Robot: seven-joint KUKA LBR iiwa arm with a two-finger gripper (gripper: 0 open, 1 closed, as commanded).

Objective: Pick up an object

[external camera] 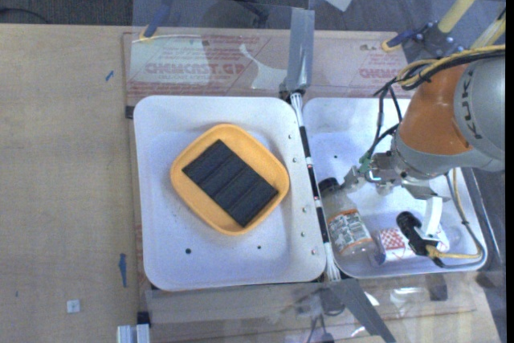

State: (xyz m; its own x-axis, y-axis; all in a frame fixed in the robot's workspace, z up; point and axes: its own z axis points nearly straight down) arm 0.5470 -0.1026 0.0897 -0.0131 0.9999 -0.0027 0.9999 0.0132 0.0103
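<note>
In the right bin, a small clear bottle with an orange and white label lies near the front edge. A little red and white checkered item rests just to its right. A small black round thing sits against the bin's left wall. My gripper hangs low over the middle of this bin, behind the bottle and right of the black round thing. Nothing shows between its tips. The left bin holds a yellow dish with a black ribbed slab on it.
The grey arm with its orange band covers the right bin's right side. A grey divider strip stands behind the seam between the bins. Wooden bench top lies to the left.
</note>
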